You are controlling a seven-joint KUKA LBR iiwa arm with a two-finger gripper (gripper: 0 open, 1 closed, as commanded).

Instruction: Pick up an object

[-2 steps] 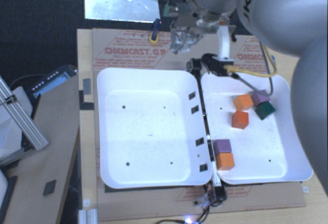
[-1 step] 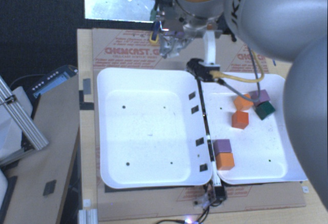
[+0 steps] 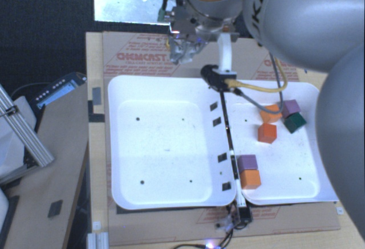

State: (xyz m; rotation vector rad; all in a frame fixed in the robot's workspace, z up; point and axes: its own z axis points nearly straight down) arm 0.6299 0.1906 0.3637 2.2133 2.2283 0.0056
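A: Start with the big things. What fills the right side?

B: The grey arm (image 3: 308,20), reaching in from the right and covering the upper corner. Its orange band sits near the top centre, and the jaws (image 3: 182,51) hang below that, above the cardboard sheet (image 3: 140,55) beyond the far rim of the left bin (image 3: 122,145).

A: Are they holding anything?

B: Nothing sits between them that I can make out. How far apart they stand I cannot tell; that part is blurred and cluttered.

A: And the bins on the worktop (image 3: 65,128)?

B: The left bin is bare white. The right bin (image 3: 296,185) holds all the candidates: an orange cube (image 3: 267,133) near the middle; further back a purple block (image 3: 291,107) touching a dark green block (image 3: 295,122), with an orange piece (image 3: 271,113) just beside them; and near the front, a purple cube (image 3: 247,162) touching an orange cube below it (image 3: 250,178), both close to the divider.

A: Which would you go for?

B: The lone orange cube in the middle. It stands apart from its neighbours, so there is room either side. The front pair touch each other and hug the divider, so a descent there would probably nudge one aside.

A: So the step in hand?

B: I judge it as the approach: carry across over the right bin, centre above that cube, line up with its flat faces, then come straight down before closing.
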